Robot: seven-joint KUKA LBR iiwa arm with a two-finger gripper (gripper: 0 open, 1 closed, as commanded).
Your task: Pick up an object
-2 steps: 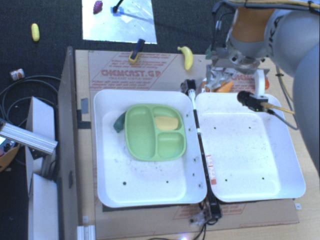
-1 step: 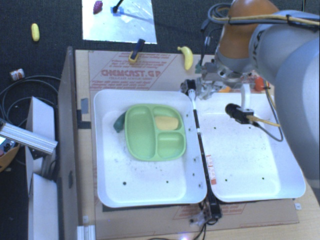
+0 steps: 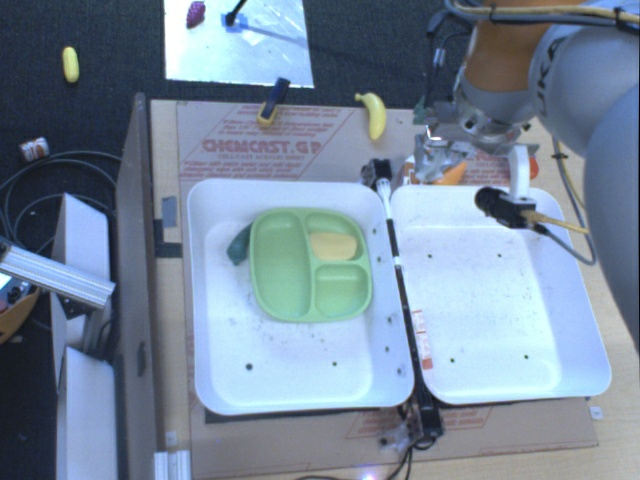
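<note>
**Pincer poised over orange piece at bin's far edge**

Pincer (image 3: 440,158) is hanging at the far rim of the right bin (image 3: 500,308), its tips sitting just above and touching on a small orange object (image 3: 453,173) lying at that rim; whether they are open or closed on it cannot be told. The orange piece is showing as a short, slanted wedge, partly hidden. Two white bins are sitting side by side on the desk (image 3: 300,138). The left bin (image 3: 290,368) is carrying one green divided tray (image 3: 300,278) with one yellow item (image 3: 333,245) in a compartment and one dark teal object (image 3: 238,245) beside it. One yellow banana (image 3: 374,114) is lying on the desk behind.
</note>
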